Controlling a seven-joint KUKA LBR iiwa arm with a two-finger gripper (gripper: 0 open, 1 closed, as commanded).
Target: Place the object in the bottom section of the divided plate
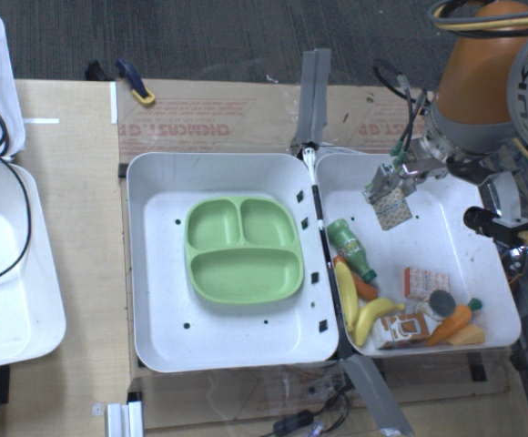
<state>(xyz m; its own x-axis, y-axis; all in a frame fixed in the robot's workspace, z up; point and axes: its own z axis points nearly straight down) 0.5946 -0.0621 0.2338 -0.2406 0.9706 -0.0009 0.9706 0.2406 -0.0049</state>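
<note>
A light green divided plate [244, 248] lies in the left bin [155, 271], with two small sections at the far side and one wide bottom section [246, 277] nearest me, which holds nothing. My gripper [389, 200] hangs over the upper left part of the right bin [464, 226], tilted, above bare bin floor. A green bottle [351, 248] lies just below it, beside the bins' shared wall. Near the bottle are two bananas [348, 297], and a carrot [451, 322] lies at the front right.
The right bin's front also holds a white and red packet [422, 282], a small carton [401, 330], a grey round piece [441, 303] and a yellow wedge [470, 336]. A grey divider post [312, 98] rises behind the bins. Another white tray [0, 271] sits far left.
</note>
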